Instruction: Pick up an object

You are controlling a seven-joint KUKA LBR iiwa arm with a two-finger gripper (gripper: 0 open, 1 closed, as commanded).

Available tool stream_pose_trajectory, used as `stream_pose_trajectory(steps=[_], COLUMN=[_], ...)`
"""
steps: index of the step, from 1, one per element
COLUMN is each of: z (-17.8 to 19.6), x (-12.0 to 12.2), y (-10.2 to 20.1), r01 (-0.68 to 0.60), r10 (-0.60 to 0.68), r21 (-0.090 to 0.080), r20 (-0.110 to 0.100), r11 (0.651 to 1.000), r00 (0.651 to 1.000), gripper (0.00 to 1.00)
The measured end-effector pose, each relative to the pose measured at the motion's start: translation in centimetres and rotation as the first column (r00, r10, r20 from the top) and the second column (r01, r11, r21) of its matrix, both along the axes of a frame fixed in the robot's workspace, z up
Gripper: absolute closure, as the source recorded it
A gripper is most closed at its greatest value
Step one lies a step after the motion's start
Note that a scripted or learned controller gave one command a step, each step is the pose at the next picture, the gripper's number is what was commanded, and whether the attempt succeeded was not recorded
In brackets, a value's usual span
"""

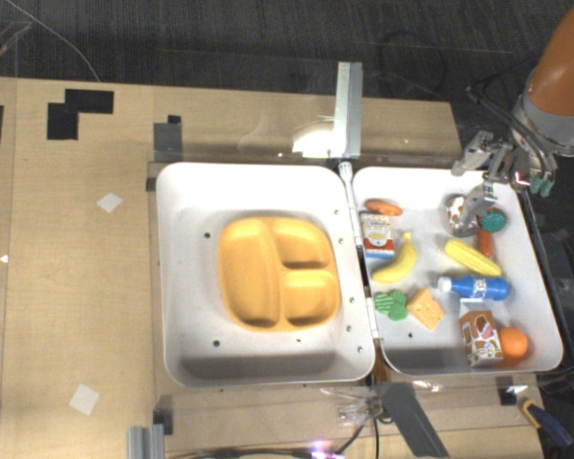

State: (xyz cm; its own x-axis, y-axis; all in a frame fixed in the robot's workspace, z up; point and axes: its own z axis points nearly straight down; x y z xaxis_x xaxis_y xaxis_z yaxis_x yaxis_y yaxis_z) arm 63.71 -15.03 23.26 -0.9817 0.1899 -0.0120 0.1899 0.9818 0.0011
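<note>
The right bin (545, 285) holds several toy foods. Among them are a banana (397, 261), a small milk carton (377, 233), a red-orange sausage (383, 207), a yellow corn cob (473, 256), a blue bottle (474, 288), a brown carton (478, 335) and an orange (514, 343). My gripper (473, 204) hangs over the bin's far right corner. It is just above a shiny silver piece (457, 214) and a teal item (495, 222). Nothing is visibly lifted.
The left bin (187, 256) holds a yellow divided plate (275, 271). A green toy (390, 304) and a cheese wedge (425, 308) lie near the right bin's front left. A metal post (348, 103) stands behind the divider between the bins. The arm's orange band (564, 55) is at the upper right.
</note>
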Motion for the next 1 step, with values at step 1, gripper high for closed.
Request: stream_pose_trajectory(steps=[1], z=[-13.77], x=[-0.56], y=[-0.5], r01=[0.065], r10=[-0.065], r21=[0.0], r20=[-0.003], r11=[0.998], r00=[0.998], gripper=[0.0])
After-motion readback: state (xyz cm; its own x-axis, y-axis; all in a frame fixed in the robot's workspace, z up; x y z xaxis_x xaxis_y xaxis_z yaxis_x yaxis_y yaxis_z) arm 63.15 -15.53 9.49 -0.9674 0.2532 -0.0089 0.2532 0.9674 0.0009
